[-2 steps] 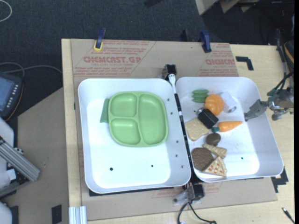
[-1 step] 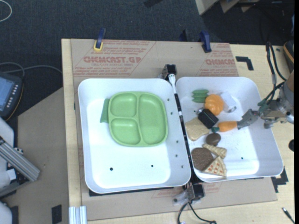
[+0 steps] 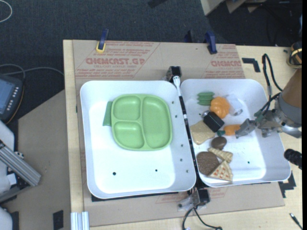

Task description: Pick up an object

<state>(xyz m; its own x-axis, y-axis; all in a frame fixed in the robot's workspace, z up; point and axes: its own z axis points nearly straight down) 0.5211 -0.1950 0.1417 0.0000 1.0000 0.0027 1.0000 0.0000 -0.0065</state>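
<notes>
Left bin — holding a green divided plate. Right bin — crowded with toy food. Gripper low over it, open or shut impossible to tell.

The arm runs off the right edge, and the gripper is too small to read.
</notes>
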